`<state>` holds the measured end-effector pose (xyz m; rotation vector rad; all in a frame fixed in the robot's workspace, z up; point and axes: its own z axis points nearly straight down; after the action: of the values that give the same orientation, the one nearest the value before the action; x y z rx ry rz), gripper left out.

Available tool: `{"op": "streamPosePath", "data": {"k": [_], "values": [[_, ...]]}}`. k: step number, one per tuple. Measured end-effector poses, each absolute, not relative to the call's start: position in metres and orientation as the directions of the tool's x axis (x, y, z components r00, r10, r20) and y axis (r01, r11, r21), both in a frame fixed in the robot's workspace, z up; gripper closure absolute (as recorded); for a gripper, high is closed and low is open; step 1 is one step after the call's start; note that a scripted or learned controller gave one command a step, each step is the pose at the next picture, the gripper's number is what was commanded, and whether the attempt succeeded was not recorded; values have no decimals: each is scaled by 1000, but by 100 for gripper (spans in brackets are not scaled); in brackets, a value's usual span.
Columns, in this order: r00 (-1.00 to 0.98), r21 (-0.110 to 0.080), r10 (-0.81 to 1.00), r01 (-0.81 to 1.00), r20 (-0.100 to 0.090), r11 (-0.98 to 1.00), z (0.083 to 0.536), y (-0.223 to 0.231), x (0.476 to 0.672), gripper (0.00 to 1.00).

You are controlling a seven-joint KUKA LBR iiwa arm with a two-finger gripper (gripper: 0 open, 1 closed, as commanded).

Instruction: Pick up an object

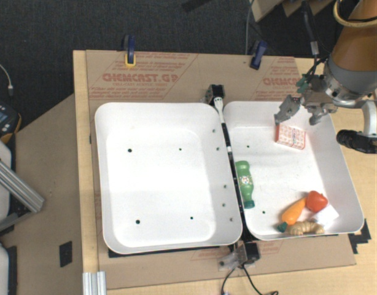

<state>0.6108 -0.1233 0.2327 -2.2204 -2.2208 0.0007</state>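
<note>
Several candidates in the right bin (336, 158): small pink-and-white patterned packet (291, 136) toward the far end, lying flat on the white floor; green bottle (244, 183) along the near-left wall, close to the seam between the bins; orange carrot-like piece (292, 212), red tomato-like piece (316, 201) and knobbly tan ginger-like piece (305, 228) clustered in the near-right corner. Left bin (108, 165) beside it on the table (84, 103), bare white floor with a few dark dots.

Pincer (303, 110) hanging just above the far edge of the packet, fingers spread, one to the left and one to the right of it, nothing between them. No contact with the packet to be made out; apparently hovering rather than touching.

Step in hand, by judgement: the approach, pincer lined up over the packet, grasp not yet made.

Next move likely calling for: a straight descent until the fingertips straddle the packet's edges, then closing and lifting. Thin, flat item against the bin floor, so little to bite on; fingertips needing to reach right down to the floor, otherwise a probable slip or an empty close.
</note>
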Motion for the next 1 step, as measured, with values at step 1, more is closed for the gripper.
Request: {"op": "streamPosePath", "data": {"k": [1], "values": [[-4, 5, 1000, 1000, -1, 4, 290, -64, 605, 0]]}}
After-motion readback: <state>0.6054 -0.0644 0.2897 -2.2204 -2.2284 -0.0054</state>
